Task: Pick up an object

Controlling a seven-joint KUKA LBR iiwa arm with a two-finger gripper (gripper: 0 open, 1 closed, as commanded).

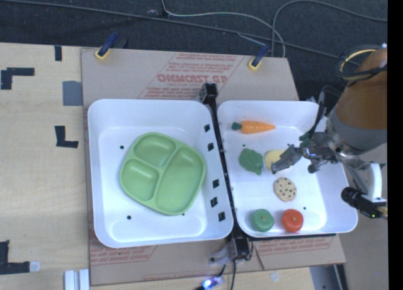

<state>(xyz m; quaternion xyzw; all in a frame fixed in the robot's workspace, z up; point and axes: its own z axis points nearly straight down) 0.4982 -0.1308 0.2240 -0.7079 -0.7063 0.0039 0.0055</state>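
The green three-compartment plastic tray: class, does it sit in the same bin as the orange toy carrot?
No, the green tray lies in the left bin; the carrot lies in the right bin.

Printed matter, one item legible in part:

1. Flat brown cardboard sheet (189, 71) lying under the two bins: red block lettering across its far strip, printed upside down to the camera. The large line reads roughly "CHEMCAST GP"; the last letters are uncertain. Smaller red lines beside and beneath it are too blurred to read. More red print shows on the sheet's near edge, below the bins, also unreadable.

2. Pale wooden bench top (31, 156): black tape marks in L and bar shapes on the left side; these are marks, not letters or numbers.

No other readable labels, brands or numbers on any item.
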